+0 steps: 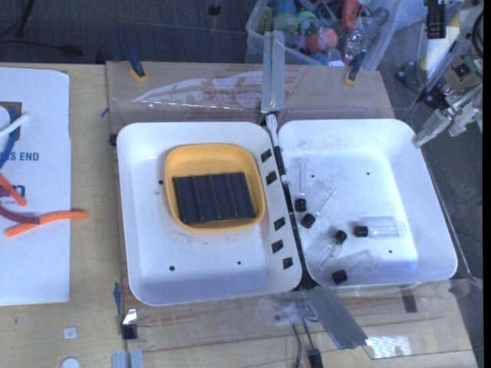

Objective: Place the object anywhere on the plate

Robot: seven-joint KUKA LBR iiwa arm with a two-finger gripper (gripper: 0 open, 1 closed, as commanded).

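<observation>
While the gripper [439,125] hangs off the right bin's [399,140] far corner, grasp unreadable, the yellow plate [213,159] carries a dark slab [213,196] in the left bin [146,205].

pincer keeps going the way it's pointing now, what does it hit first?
Probably the right bin's far right rim or wall. The pincer points down and left from above that corner. Depth is unclear; if it clears the rim, the clear vials lie further along.
</observation>
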